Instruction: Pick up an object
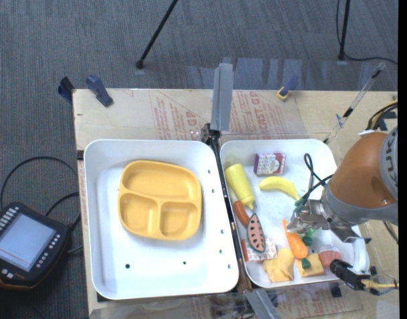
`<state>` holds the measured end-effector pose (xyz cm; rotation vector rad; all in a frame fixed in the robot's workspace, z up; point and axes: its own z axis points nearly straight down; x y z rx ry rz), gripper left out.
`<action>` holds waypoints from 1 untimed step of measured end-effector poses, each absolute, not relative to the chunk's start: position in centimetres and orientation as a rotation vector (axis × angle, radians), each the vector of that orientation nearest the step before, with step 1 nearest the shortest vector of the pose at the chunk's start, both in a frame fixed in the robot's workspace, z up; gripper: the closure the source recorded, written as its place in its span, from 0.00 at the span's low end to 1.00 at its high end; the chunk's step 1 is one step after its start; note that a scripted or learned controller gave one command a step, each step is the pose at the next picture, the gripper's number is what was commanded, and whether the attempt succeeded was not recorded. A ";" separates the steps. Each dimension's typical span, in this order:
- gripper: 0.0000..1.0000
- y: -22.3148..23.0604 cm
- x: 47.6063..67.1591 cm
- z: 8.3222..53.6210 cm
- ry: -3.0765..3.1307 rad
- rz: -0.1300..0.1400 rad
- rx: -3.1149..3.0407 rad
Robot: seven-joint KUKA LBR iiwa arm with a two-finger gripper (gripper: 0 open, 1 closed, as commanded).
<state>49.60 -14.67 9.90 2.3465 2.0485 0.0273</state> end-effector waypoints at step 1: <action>1.00 -14.5 53.2 19.5 2.276 0.005 2.159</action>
